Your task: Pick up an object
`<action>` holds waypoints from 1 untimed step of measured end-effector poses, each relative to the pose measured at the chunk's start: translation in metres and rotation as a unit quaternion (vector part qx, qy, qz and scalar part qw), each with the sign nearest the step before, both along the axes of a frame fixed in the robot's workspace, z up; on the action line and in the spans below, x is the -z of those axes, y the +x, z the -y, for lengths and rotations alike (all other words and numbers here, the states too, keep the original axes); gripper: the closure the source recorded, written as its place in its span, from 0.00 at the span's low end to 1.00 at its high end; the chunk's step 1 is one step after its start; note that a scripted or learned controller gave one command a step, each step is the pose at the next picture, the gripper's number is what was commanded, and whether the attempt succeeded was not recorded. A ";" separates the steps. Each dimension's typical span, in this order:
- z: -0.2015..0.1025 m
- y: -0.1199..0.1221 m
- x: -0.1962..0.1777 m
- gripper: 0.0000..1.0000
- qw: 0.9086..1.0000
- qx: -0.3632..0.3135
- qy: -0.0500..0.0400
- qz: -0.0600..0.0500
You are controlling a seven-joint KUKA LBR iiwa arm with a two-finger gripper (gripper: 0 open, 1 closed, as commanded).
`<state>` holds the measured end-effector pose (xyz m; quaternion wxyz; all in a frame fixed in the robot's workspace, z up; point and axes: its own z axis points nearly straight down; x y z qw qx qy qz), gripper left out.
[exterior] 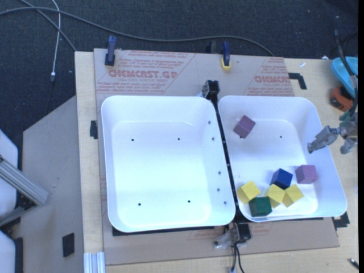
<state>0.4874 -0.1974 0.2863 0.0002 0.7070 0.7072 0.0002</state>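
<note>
My gripper [333,139] hangs spread and empty over the right bin's [327,169] far edge; the nearest purple cube [306,173] sits just below it, apart from the blue cube [281,178]; I should descend squarely, straddling it.

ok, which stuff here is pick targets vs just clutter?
Job:
purple blocks
blue block
yellow blocks
green block
gripper
right bin

Lying about:
left bin
clamps
cables
</note>
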 end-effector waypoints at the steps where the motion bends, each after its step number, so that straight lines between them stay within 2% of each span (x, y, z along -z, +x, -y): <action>1: 0.000 0.000 0.000 0.00 1.000 0.000 0.000 0.000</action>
